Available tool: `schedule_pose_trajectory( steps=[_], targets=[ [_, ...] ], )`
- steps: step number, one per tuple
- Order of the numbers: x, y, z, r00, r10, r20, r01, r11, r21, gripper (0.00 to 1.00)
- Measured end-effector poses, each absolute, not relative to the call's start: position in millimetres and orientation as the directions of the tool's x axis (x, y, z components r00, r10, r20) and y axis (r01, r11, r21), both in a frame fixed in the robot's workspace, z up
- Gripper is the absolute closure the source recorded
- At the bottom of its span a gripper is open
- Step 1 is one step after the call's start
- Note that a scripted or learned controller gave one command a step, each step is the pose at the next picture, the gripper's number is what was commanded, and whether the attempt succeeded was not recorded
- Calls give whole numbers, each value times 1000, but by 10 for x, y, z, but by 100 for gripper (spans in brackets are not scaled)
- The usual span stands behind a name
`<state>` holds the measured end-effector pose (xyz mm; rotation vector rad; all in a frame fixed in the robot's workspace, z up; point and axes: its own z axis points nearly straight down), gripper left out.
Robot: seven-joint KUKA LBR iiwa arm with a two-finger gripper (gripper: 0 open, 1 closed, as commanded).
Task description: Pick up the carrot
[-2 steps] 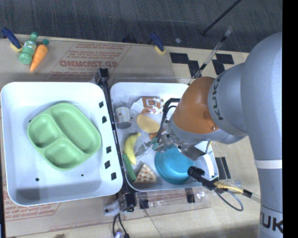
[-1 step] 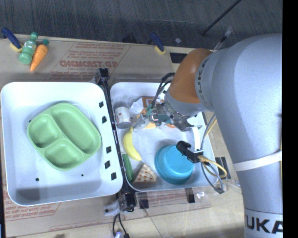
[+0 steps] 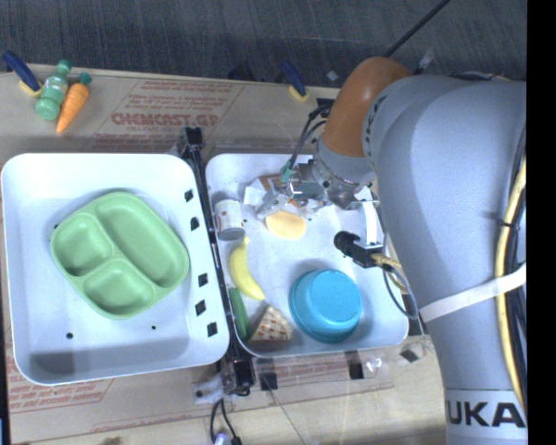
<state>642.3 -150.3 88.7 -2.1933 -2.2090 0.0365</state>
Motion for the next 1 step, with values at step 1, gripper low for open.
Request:
schedule_pose_trajectory(
  steps=[1],
  targets=[
    [5899,-1181,928,-75,997,-8,997,75,-4,0]
  ],
)
